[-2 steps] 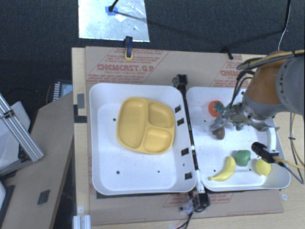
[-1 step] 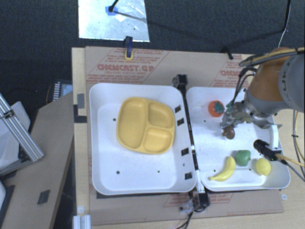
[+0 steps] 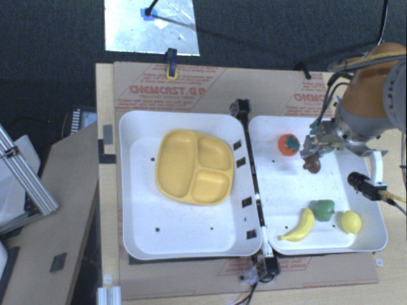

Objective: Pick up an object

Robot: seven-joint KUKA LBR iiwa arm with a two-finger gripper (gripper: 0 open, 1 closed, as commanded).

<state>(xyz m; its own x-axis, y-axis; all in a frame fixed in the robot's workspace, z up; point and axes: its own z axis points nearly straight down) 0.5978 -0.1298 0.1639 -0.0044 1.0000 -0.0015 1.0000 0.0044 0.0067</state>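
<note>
The gripper (image 3: 311, 150) hovers over a small brown lump (image 3: 311, 165), tomato (image 3: 288, 144) at its nine o'clock; grip unclear. Lump looks light, pinch its middle.

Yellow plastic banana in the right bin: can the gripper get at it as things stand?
Probably yes. The yellow plastic banana lies uncovered near the front wall of the right white bin; the green plastic pepper crowds its upper end. The gripper is over the same bin.

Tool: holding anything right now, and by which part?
Cannot tell. The tool sits over a small brown object in the right bin; a grip isn't visible.
</note>
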